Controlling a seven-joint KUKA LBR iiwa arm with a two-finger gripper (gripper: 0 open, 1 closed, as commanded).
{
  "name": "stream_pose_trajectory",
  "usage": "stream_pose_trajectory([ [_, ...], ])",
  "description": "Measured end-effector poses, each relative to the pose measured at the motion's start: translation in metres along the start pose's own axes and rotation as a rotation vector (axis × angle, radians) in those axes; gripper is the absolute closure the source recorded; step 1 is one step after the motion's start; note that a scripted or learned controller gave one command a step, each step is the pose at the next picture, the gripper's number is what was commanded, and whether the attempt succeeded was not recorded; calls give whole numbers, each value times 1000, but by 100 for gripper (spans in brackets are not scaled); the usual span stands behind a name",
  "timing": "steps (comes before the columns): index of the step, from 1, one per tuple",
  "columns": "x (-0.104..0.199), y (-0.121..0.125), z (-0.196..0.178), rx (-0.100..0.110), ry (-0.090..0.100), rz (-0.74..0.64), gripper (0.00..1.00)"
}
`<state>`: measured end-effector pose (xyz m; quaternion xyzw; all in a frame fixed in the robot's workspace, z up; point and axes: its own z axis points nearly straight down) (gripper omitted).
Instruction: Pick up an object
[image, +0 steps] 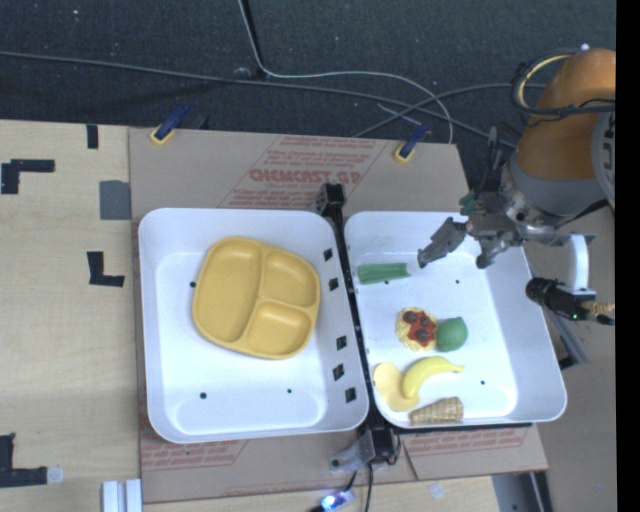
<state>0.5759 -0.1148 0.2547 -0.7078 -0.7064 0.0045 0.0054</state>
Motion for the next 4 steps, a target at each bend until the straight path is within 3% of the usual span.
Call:
stream_pose_trajectory([
  [1, 0, 2, -7, -12, -2, -3, 0],
  [4, 15, 12, 142, -7, -2, -3, 0],
])
